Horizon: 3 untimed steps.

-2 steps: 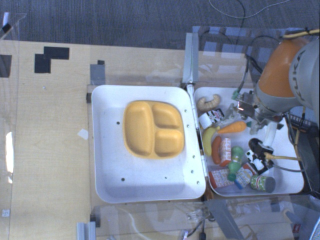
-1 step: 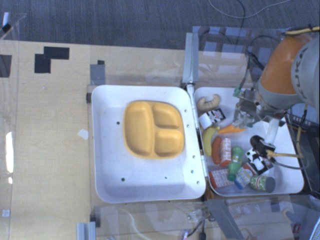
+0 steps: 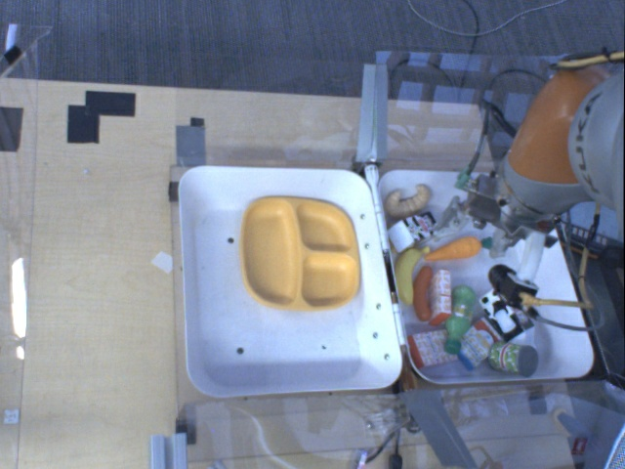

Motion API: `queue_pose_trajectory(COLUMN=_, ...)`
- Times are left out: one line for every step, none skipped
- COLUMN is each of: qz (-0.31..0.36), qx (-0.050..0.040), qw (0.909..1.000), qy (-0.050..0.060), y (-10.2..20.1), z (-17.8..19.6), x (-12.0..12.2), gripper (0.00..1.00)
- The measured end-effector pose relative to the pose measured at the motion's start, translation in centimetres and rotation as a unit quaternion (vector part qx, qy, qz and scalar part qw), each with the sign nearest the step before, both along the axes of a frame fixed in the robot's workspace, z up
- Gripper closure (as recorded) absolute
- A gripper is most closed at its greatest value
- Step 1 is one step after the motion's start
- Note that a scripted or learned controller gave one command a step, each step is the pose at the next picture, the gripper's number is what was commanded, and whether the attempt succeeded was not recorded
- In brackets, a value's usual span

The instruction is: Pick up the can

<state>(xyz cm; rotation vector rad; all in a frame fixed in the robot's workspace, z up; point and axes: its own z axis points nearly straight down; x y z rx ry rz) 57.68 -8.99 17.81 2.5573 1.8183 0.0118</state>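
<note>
Over right bin's (image 3: 569, 335) far edge, gripper (image 3: 467, 206) hovers, opening can't be told; approach step. Next: shift to can (image 3: 514, 359) at near-right corner, descend.

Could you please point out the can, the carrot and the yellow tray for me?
can (image 3: 512, 358): camera view, on the middle of its label.
carrot (image 3: 455, 250): camera view, on the middle of its orange body.
yellow tray (image 3: 273, 252): camera view, on its large compartment's bare floor.

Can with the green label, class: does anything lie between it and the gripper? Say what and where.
Nothing covers the can, lying on its side in the right bin's near corner. The gripper is above the carrot at the far end; a black-and-white object lies between, and a blue packet lies beside the can.
</note>
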Motion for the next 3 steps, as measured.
queue_pose_trajectory(qz=0.139, qx=-0.0027, qw=0.9903, qy=-0.003, y=-4.6, z=-8.9, x=-6.3, gripper=0.00)
queue_pose_trajectory(qz=0.141, qx=-0.0043, qw=0.9899, qy=-0.009, y=-4.5, z=-7.6, x=-5.8, gripper=1.00)
queue_pose_trajectory(qz=0.167, qx=-0.0027, qw=0.9859, qy=0.000, y=-1.5, z=2.2, x=-4.9, gripper=1.00)
